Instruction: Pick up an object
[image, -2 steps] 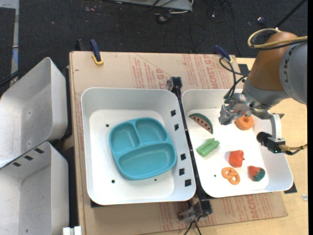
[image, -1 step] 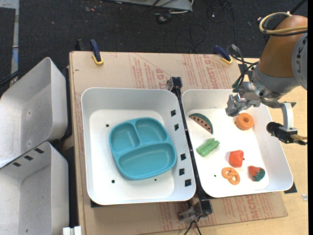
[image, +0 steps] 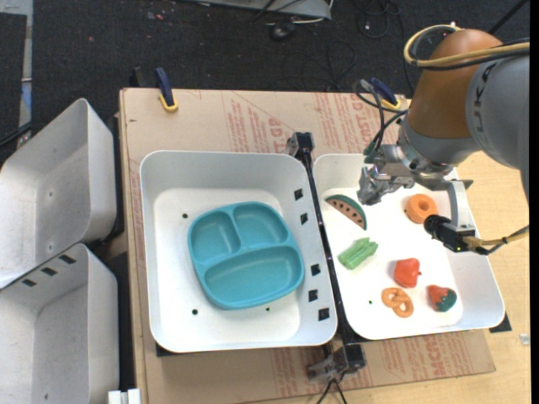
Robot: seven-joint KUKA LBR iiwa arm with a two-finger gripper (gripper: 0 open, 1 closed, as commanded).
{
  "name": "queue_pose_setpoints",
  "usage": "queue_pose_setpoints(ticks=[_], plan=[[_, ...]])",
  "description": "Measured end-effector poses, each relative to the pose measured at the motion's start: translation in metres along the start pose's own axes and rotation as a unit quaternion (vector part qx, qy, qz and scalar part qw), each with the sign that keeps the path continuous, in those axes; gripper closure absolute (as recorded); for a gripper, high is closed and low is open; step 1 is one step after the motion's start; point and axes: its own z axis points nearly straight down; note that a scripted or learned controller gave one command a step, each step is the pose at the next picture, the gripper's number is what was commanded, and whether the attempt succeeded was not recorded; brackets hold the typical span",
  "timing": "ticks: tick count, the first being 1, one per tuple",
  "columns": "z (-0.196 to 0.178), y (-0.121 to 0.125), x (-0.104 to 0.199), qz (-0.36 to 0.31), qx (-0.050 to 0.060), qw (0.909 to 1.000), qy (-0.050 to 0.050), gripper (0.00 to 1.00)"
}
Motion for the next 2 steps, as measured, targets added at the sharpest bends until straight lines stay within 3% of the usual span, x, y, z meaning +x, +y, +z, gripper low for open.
queue_pose_setpoints(ticks=[2], plan=[[-0.006, 0.013, 0.107, 0.0, -0.001, 1.0, 0.0, 1.0]])
